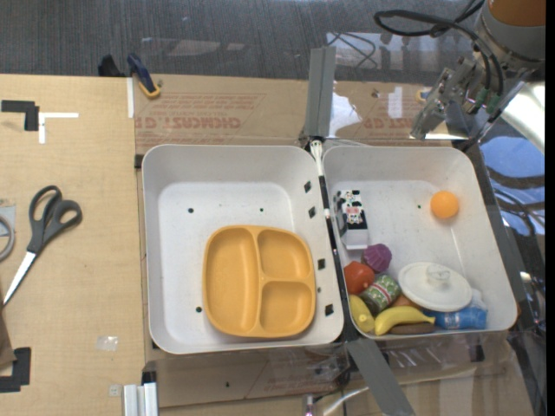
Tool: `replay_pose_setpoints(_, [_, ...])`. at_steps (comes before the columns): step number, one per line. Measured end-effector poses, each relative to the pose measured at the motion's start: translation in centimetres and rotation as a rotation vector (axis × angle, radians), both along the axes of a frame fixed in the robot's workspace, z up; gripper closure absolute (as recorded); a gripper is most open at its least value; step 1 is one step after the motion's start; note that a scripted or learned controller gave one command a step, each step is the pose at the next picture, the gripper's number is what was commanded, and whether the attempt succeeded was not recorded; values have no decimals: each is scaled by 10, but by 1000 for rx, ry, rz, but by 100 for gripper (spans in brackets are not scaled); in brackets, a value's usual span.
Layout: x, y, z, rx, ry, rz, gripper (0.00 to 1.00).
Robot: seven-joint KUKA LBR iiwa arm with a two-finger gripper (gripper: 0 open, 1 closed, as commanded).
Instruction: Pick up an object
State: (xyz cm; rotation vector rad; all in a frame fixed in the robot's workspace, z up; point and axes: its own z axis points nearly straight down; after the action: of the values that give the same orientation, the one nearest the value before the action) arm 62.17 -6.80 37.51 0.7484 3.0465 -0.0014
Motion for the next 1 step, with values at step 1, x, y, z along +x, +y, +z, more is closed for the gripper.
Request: replay_pose_setpoints(1, [-13,45,-63,1,4,-165,100])
